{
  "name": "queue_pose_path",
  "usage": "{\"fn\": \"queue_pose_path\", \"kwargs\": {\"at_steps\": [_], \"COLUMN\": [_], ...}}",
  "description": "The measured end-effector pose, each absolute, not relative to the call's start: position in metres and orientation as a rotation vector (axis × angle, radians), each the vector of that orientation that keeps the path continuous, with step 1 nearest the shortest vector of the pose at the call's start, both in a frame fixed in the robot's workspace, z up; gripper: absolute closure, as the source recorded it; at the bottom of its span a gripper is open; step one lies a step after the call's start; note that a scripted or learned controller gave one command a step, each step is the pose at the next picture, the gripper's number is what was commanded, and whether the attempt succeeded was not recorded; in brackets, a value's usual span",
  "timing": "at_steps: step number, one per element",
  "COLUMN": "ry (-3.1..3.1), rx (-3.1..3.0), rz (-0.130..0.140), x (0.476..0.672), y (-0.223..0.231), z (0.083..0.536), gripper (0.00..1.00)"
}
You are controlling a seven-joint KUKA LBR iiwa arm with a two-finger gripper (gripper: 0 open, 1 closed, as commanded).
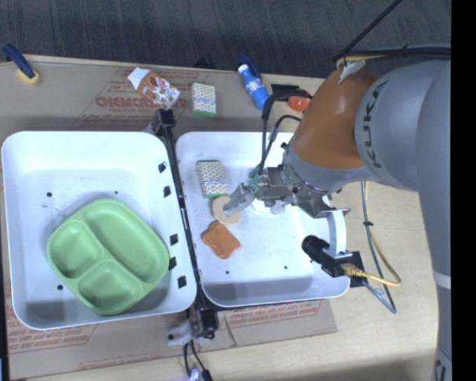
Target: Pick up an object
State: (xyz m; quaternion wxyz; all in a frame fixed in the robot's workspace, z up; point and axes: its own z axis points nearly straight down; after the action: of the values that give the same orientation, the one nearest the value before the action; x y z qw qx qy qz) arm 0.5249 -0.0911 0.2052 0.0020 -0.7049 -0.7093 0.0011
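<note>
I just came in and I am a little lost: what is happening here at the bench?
A grey and orange robot arm reaches into the right bin, its pincer low over a small pale round object. An orange piece and a patterned box lie nearby. Nothing looks lifted yet. The left bin holds a green divided tray.

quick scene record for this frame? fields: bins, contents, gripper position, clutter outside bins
left bin: green divided tray
right bin: patterned packet, pale round item, orange piece
gripper: low in right bin, at the pale round item; grasp not confirmable
arm: reaches in from the right, over right bin
outside bins, far edge: snack packet, small box, blue clamp
</note>
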Motion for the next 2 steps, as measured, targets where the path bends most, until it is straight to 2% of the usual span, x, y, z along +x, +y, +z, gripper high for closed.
{"fn": "queue_pose_path", "kwargs": {"at_steps": [1, 2], "ry": [-2.228, -2.227], "rx": [-2.209, -2.212], "rz": [0.005, 0.005], "x": [0.4757, 0.4758], "y": [0.0010, 0.0001], "z": [0.1911, 0.1912], "gripper": [0.00, 0.00]}}
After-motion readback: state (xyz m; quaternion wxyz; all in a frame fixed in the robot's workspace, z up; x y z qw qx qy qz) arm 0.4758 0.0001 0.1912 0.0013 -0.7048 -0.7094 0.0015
